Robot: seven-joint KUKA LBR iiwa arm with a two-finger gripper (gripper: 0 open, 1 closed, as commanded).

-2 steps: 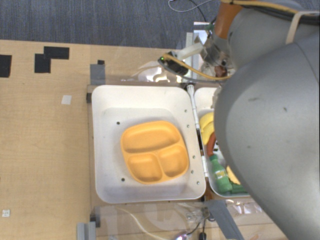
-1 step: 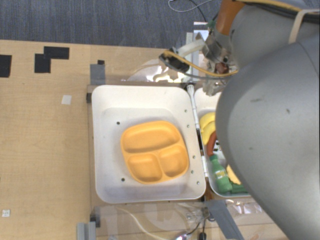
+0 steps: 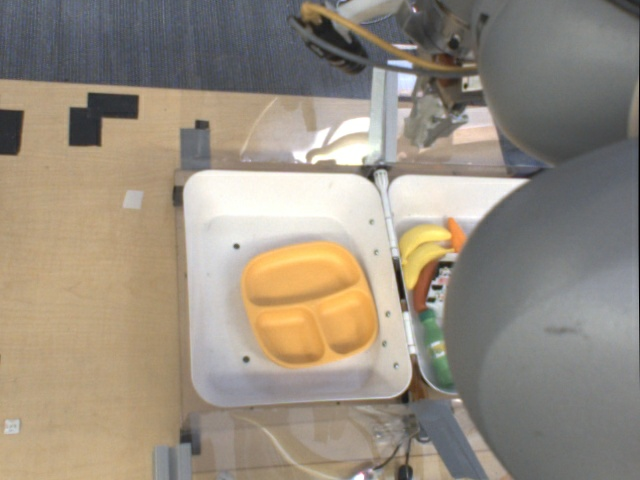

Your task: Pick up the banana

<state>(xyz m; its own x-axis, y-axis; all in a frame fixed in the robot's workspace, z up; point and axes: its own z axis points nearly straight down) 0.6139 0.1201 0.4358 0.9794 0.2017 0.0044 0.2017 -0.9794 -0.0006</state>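
1. Banana [image 3: 424,246]: lying in the right bin [image 3: 420,190], hard against that bin's left wall, in its far half, curved and yellow.
2. Just beside the banana, on its right: an orange carrot-like piece [image 3: 456,232]; touching or nearly touching, cannot tell which.
3. Below the banana, along the same left wall: a dark red thing [image 3: 423,286], then a green thing [image 3: 434,340] toward the near corner; partly hidden by the grey arm [image 3: 545,318].
4. Left bin [image 3: 215,218]: carrying a yellow divided plate [image 3: 308,303] near its middle, three compartments, well apart from the banana across the wall between the bins.
5. Gripper [image 3: 436,123]: hanging past the far edge of the right bin, above the tabletop [image 3: 90,268], well apart from the banana, nothing between its fingers; apart or together — cannot tell.
6. Yellow cable [image 3: 345,18] looping by the wrist at the top.
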